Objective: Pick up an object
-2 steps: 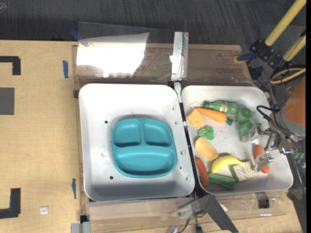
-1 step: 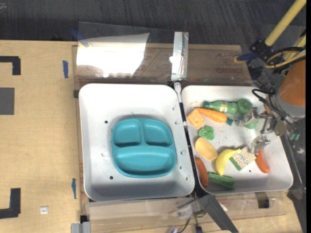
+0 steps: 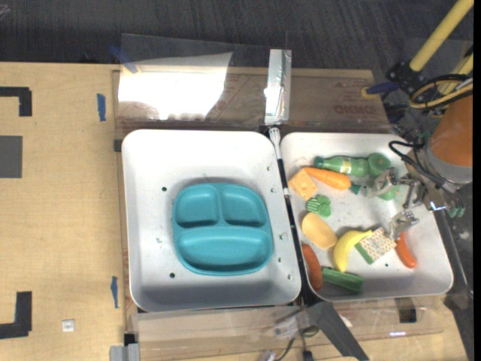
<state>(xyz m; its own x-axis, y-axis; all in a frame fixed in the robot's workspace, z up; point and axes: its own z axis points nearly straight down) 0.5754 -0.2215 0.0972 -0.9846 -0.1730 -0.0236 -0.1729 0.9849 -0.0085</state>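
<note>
The claw [image 3: 404,201] hangs over the right bin [image 3: 440,273] near the tabletop's right edge; its opening cannot be determined.

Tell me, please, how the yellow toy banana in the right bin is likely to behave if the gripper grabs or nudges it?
The banana looks like smooth moulded plastic, so probably stiff, light and somewhat slippery. Its curve suggests it would pivot rather than roll. It touches the small box, so a push would likely shift that too.
</note>
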